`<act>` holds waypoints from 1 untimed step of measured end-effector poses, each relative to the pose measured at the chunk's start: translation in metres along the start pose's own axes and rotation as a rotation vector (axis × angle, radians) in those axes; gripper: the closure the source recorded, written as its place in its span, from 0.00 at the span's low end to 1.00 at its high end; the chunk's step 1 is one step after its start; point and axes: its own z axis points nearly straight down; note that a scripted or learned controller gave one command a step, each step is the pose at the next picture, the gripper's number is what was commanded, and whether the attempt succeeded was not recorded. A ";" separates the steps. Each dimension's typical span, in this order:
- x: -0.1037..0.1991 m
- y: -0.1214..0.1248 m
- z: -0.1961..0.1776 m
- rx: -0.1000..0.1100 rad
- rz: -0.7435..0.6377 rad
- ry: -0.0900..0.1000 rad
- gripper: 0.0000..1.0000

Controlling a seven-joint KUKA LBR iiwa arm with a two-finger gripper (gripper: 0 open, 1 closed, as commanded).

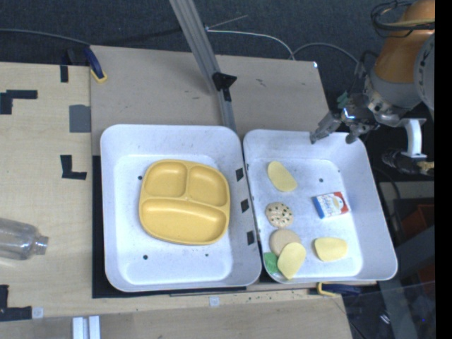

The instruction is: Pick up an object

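Presently we list two white bins side by side on the bench. Left bin (120,189): one yellow divided plate (185,202), three compartments, lying flat near the middle; we see nothing in its compartments.

Right bin (367,210), contents as we count them:
- one pale yellow oval piece (282,176), toward the upper left of the bin floor;
- one round cookie (279,214) with dark specks, just below that oval;
- one small carton (330,205), white, blue and red, lying to the right of the cookie and apart from it;
- one tan round piece (282,239), below the cookie;
- one pale yellow piece (292,260) overlapping the tan one at its lower right;
- one green scrap (270,263), at the bin's lower left corner, touching that yellow piece;
- one further yellow piece (330,248), near the lower right, below the carton.

We find the gripper (332,133) at the upper right corner of the right bin, over its rim, well apart from every item listed. Its two fingers (319,133) stand apart, with nothing between them. The arm (399,62) comes in from the right, its orange band above the wrist.

Off the bins we note a clear plastic bottle (20,240) lying on its side at the left edge of the bench, and a metal rail (198,41) slanting down toward the gap between the bins.
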 end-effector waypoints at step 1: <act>0.001 0.001 -0.010 -0.001 -0.002 -0.001 1.00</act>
